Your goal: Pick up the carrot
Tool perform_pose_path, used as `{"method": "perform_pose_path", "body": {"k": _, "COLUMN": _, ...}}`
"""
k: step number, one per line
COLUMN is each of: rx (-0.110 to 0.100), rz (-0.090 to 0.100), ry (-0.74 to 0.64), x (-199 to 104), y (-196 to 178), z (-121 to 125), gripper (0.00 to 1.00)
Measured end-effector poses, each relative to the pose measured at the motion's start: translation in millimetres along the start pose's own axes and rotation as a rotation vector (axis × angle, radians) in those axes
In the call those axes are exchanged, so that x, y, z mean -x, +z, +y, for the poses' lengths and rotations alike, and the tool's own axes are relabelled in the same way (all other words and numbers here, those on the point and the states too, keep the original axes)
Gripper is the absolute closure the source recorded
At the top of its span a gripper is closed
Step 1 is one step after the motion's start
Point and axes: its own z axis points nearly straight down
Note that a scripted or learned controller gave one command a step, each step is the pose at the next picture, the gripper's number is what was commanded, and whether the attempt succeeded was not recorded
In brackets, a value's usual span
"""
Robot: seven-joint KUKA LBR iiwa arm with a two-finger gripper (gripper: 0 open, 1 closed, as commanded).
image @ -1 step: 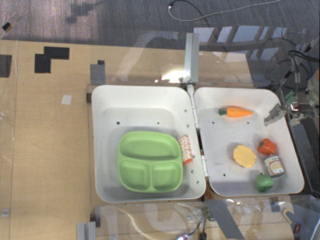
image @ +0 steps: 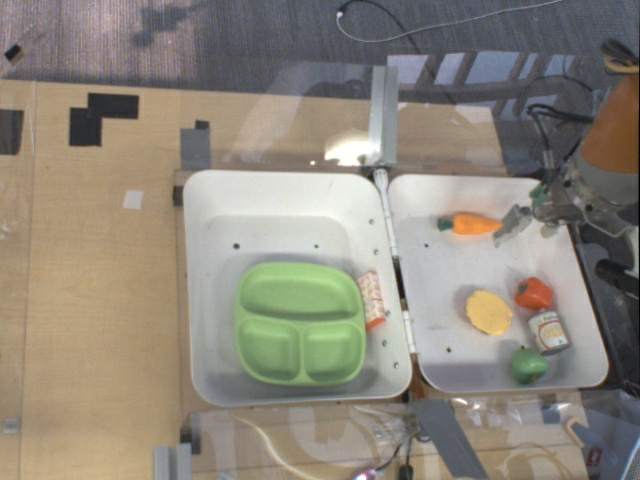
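A pale wooden bench [image: 90, 298] is seen from above, with black patches marked near its far left corner and dark grey carpet beyond its far edge, where a thin cable is looped. Two shallow white bins are set side by side on it. In the left bin [image: 215, 208] a green divided plate [image: 300, 335] is found toward the near edge, and a small striped packet [image: 372, 299] is leaned against the right wall. The gripper [image: 522, 220] is reached in over the right edge of the right bin [image: 430, 368], the orange band above it; whether its fingers are spread or closed cannot be told from this slant, and nothing is seen held. The carrot [image: 472, 225] is lying near the far edge of the right bin, its long axis run left to right, green top pointed left, orange tip just beside the gripper. Toward the near right corner a yellow disc [image: 488, 312], a red pepper [image: 534, 293], a small can [image: 547, 332] and a green piece [image: 528, 365] are clustered.
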Motion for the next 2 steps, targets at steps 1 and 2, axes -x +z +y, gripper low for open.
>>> {"method": "perform_pose_path", "body": {"k": 1, "rx": -0.007, "rz": 0.000, "ry": -0.318, "x": 1, "y": 63, "z": 60, "gripper": 0.00}}
{"method": "perform_pose_path", "body": {"k": 2, "rx": -0.008, "rz": -0.009, "ry": -0.267, "x": -65, "y": 67, "z": 67, "gripper": 0.00}}
